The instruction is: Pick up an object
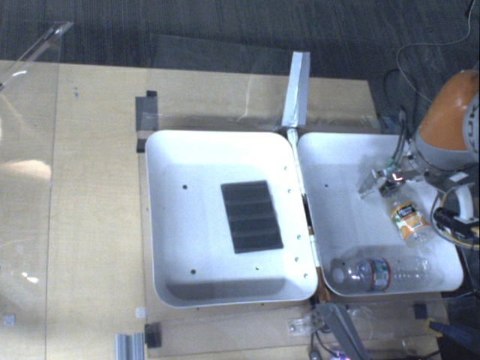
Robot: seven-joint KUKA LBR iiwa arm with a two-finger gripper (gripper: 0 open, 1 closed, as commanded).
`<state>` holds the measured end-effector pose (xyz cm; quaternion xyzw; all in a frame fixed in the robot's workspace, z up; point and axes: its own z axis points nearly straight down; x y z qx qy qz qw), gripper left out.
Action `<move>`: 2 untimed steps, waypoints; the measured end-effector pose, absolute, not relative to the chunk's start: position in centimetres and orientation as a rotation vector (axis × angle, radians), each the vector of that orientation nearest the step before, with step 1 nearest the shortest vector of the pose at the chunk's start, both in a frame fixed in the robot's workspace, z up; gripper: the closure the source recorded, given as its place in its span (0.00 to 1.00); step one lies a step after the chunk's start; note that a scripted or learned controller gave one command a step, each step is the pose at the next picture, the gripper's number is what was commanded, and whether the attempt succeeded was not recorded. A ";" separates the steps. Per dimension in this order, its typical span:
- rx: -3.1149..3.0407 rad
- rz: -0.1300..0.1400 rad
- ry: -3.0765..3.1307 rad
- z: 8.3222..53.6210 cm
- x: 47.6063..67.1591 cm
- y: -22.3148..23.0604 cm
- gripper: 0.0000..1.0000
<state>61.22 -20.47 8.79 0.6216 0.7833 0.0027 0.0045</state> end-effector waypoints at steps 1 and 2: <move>1.943 0.007 2.461 14.7 62.3 -20.2 0.00; 1.860 0.008 2.519 8.9 58.9 -20.5 0.00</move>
